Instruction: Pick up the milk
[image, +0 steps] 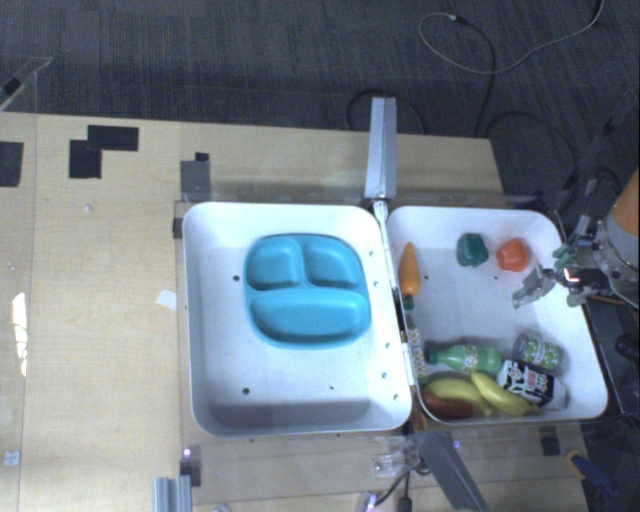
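A blue sectioned tray (305, 288) is lying in the left bin (215, 330), while the right bin (450, 225) is holding smaller items. The milk (527, 381), a black-and-white carton, is resting on its side at lower right, touching the bananas (482, 391). The gripper (545, 283) is hovering at the right edge; its opening cannot be told, and nothing shows in its grasp.

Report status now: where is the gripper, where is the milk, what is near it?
Gripper above right bin's right side, holding nothing. Milk carton lying at bin's front right, untouched. Banana and green can crowd against it.
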